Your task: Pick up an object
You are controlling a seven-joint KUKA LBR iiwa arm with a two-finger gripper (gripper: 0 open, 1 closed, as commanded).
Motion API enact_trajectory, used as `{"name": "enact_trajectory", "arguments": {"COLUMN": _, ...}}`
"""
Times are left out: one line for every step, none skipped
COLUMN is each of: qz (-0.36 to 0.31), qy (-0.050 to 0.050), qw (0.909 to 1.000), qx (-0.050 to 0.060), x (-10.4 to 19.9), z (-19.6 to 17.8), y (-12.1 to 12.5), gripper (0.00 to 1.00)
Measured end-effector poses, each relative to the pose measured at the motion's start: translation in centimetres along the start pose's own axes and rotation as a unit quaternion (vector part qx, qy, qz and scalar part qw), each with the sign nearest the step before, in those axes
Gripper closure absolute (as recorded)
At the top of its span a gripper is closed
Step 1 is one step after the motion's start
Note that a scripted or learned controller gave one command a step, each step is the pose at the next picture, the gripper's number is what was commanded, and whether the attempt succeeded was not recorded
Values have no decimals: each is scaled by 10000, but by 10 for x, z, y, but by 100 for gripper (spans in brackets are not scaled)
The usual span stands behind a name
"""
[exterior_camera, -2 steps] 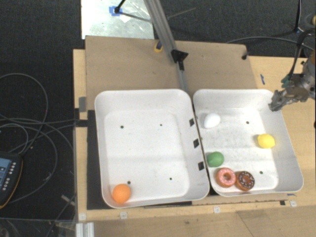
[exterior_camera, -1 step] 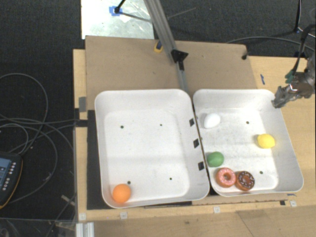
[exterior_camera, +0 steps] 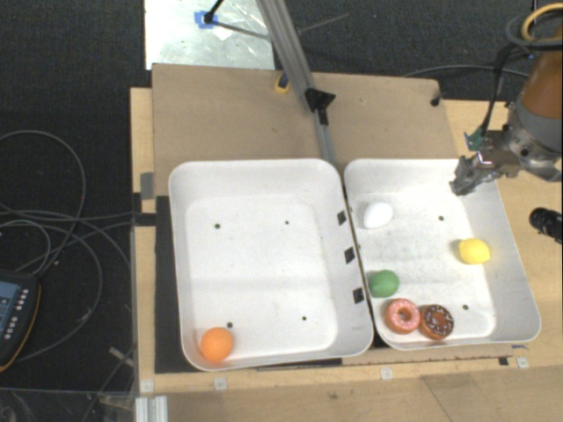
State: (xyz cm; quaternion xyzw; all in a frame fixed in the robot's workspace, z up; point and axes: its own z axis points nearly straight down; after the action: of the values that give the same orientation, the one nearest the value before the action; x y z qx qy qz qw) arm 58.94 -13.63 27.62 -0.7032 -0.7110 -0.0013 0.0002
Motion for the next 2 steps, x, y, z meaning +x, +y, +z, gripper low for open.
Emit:
{"name": "enact_trajectory", "arguments": {"qz": 7, "qy": -4, "qw": 10000, "qx": 5, "x": 47, "z": 3, "y": -14, "gripper": 100}}
{"name": "enact_trajectory", "arguments": {"qz": 1, "qy": 2, "qw": 10000, "qx": 6, "x": 104, "z": 5, "y": -26, "gripper": 100}}
